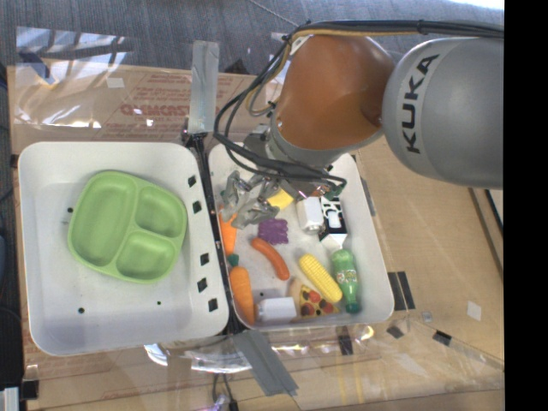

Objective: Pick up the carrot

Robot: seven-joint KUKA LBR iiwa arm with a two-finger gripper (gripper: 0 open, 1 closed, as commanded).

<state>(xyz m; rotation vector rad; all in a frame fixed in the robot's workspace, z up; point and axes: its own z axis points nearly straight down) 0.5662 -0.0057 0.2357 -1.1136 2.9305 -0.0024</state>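
in the right bin [377, 268], along its left wall toward the near-left corner, the carrot [241, 293] lies lengthwise, tip pointing to the near edge, with a second orange piece [229, 235] just beyond it by the same wall. the gripper [248, 202] hangs over the bin's far-left part, above the purple grapes [273, 230]; whether its fingers are apart or together i cannot tell, and nothing shows between them. to do this step well, i judge the arm should shift toward the near edge, line the fingers across the carrot's narrow width, and come down at its middle. the wall leaves little room on one side, so one finger must slip between wall and carrot. the sausage [271, 258] and the white block [276, 308] lie near and could be nudged.
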